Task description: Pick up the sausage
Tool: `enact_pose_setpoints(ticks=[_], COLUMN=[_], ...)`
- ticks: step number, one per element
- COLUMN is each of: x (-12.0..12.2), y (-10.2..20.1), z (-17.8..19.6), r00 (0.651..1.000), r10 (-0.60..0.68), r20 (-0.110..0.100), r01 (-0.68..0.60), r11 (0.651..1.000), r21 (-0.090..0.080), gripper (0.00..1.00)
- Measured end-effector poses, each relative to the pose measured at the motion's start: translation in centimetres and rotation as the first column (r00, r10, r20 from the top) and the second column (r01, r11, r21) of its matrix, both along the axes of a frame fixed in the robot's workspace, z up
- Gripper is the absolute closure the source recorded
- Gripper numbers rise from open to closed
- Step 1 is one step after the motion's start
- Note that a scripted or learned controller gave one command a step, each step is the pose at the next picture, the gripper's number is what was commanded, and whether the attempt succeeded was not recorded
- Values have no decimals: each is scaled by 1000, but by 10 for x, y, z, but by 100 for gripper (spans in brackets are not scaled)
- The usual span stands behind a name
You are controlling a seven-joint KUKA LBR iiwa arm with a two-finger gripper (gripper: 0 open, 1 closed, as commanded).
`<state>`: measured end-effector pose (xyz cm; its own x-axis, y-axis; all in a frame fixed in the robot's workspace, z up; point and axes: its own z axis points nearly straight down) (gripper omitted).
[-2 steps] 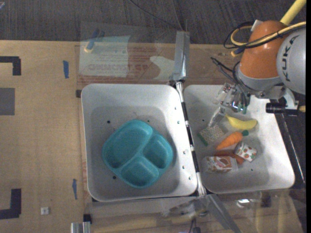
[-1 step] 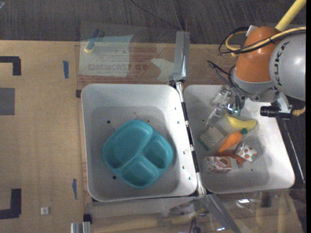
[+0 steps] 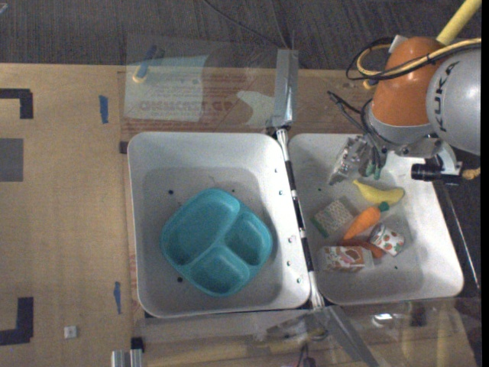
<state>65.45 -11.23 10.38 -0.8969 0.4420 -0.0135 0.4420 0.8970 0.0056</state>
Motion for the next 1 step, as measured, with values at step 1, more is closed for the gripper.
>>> enact_pose_setpoints(ticks=[1], x=[-18], y=[83], z=[207], r00=[991], r10=[136], r20=[-4], r01=[-136], r11=[991], r21=[-1], gripper=[100])
